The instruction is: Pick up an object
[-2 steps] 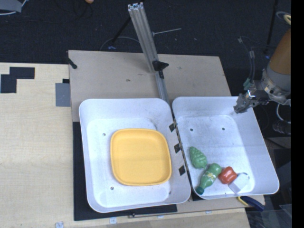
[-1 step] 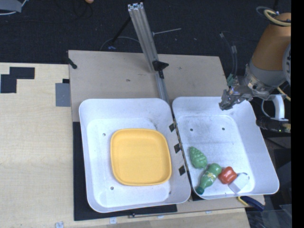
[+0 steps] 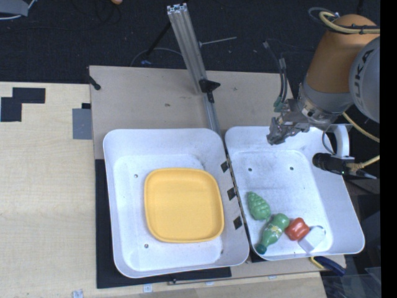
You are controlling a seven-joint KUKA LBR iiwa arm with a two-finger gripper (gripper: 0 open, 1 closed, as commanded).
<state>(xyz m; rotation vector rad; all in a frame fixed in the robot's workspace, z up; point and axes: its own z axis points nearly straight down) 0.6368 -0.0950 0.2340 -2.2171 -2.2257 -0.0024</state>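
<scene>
Arm: grey with an orange band, comes in from the right at the far side of the right bin.
Gripper: seen over the far edge of the right bin, nearer its left corner than its right; points downward at a slight tilt.
Pincer state: cannot tell, as the tip is small and dark against the white bin. Nothing visibly held.
Right bin: shallow, white; all its contents are clustered at the near side, and the far half is bare floor.
Green lumpy item: near-left part of the right bin, close to the left wall, well apart from the gripper.
Green bottle: lies on its side just nearer than the lumpy item, neck pointing to the near-left, body touching or almost touching the red item.
Red item: small and rounded, just right of the bottle.
Pale block: whitish, just beside the red item on its near-right side, hard to separate from the bin floor.
Left bin: shallow, white, side by side with the right bin.
Yellow plate: square with rounded corners, lying flat in the middle of the left bin.
Black clips: three small tabs along the shared edge between the bins.
Metal rail: slants from the far side down to the gap between the bins.
Bench board: tan, bare beyond the bins.
</scene>
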